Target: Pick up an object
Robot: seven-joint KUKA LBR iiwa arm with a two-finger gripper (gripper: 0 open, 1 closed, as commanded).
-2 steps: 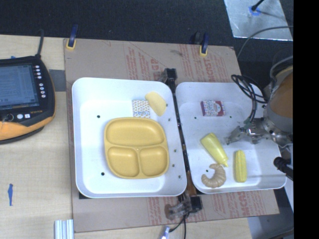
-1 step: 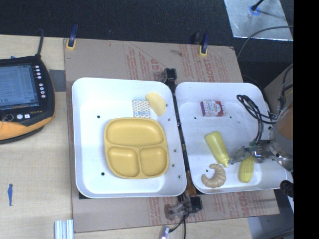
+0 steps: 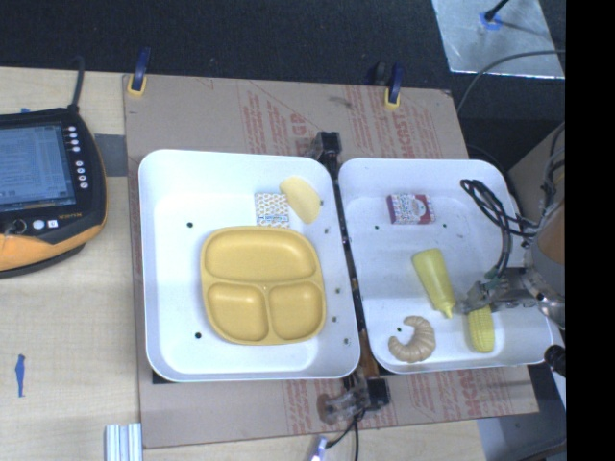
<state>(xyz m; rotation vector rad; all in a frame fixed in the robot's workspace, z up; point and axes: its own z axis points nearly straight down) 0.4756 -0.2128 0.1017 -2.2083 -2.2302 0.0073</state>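
The right bin (image 3: 461,176) holds a yellow squeeze bottle (image 3: 434,279), a corn cob (image 3: 479,330), a tan croissant (image 3: 414,339) and a red-and-white packet (image 3: 410,208). My gripper (image 3: 480,299) reaches in from the right edge. It hangs low over the bin's right side, just above the corn cob and right of the bottle's lower end. I see nothing held in it. In the left bin (image 3: 168,257) lie a yellow divided plate (image 3: 261,283), a small patterned packet (image 3: 272,209) and a pale yellow piece (image 3: 301,199).
A black cable (image 3: 492,206) loops over the right bin's far right corner toward the arm. A tablet in an orange case (image 3: 43,185) lies left of the bins. Clamps (image 3: 392,84) pin the cardboard sheet under both bins.
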